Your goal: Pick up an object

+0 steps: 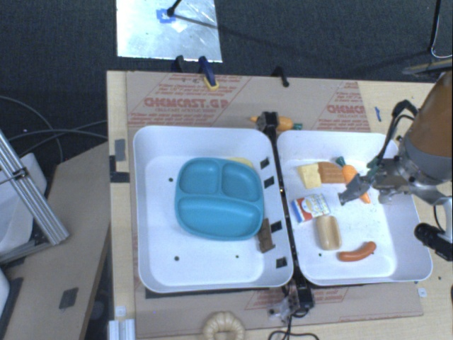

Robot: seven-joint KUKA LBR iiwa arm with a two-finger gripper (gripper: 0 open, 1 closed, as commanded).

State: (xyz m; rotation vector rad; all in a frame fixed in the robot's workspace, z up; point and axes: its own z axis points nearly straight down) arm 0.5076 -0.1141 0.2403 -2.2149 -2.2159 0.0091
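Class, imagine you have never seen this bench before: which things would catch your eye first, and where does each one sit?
The blue divided plate stands out most, lying in the middle of the left bin. Next comes the scatter of toy food in the right bin: a red sausage near the front, a bread roll beside it, and a yellow cheese piece further back. The gripper hangs over that bin from the right.

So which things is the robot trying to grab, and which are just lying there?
For the job:
gripper
sausage
bun
cheese
carton
carrot
right bin

Just lying about:
blue tray
left bin
clamp
foil sheet
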